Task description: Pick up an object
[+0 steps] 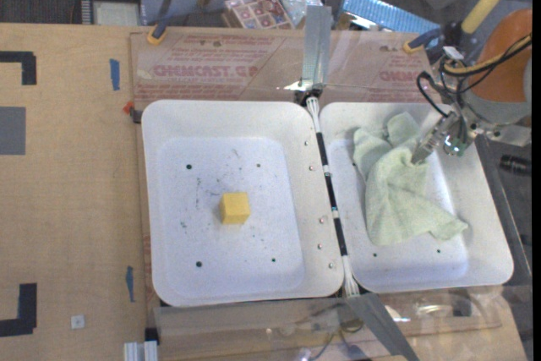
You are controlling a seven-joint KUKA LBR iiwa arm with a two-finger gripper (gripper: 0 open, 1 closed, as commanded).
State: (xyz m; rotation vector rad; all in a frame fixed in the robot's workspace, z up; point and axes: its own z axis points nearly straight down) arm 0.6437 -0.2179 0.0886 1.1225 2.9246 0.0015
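Left bin [169,139]: white, shallow, speckled floor; one small yellow cube [236,208] near its centre, resting alone. Right bin [482,266]: white, shallow; one pale green cloth [401,199], crumpled, covering the middle of the floor. Claw [420,155]: reaching in from the right, tip touching the cloth's upper edge; whether spread or pressed together cannot be told. Table [68,182]: light wood, blue tape marks.

Even, bright overhead light, glare on the clear panel [254,68] (shadows faint), slightly soft focus throughout
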